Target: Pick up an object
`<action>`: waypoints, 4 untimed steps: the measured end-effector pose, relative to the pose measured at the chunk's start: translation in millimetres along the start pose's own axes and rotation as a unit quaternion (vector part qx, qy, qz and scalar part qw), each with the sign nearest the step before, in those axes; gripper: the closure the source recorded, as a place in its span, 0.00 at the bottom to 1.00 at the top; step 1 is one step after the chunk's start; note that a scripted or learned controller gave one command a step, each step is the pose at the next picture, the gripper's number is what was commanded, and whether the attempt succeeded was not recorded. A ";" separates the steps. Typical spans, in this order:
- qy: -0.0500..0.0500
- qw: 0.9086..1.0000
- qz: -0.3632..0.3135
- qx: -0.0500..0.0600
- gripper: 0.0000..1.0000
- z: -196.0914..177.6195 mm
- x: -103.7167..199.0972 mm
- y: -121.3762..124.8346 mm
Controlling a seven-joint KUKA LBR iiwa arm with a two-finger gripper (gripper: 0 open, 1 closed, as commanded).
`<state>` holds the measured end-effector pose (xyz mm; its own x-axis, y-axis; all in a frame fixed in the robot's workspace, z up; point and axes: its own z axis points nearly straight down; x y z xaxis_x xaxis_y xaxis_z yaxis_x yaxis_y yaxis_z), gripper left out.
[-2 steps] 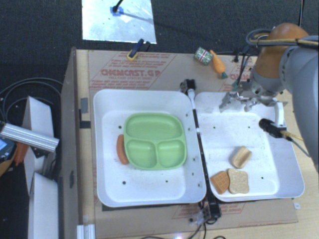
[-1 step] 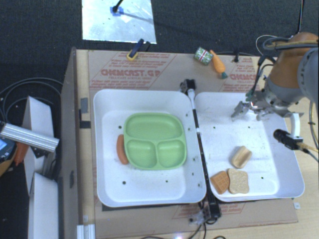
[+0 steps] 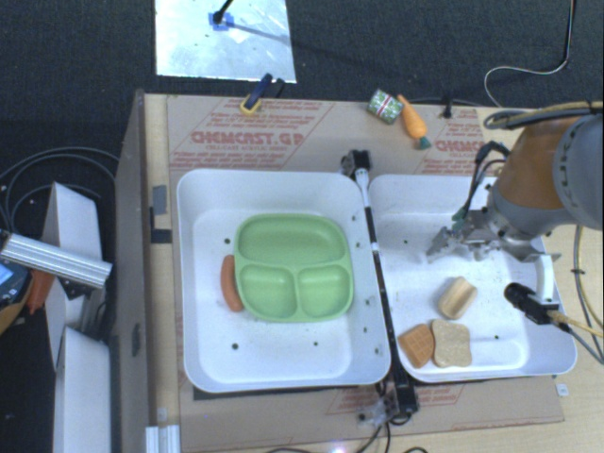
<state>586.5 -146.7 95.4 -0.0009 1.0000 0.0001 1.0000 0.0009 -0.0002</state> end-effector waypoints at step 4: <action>0.000 1.000 0.000 -0.002 1.00 0.5 12.7 -53.1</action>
<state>533.4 -134.1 95.0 -0.0018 1.0000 -0.0003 1.0000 0.0018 0.0041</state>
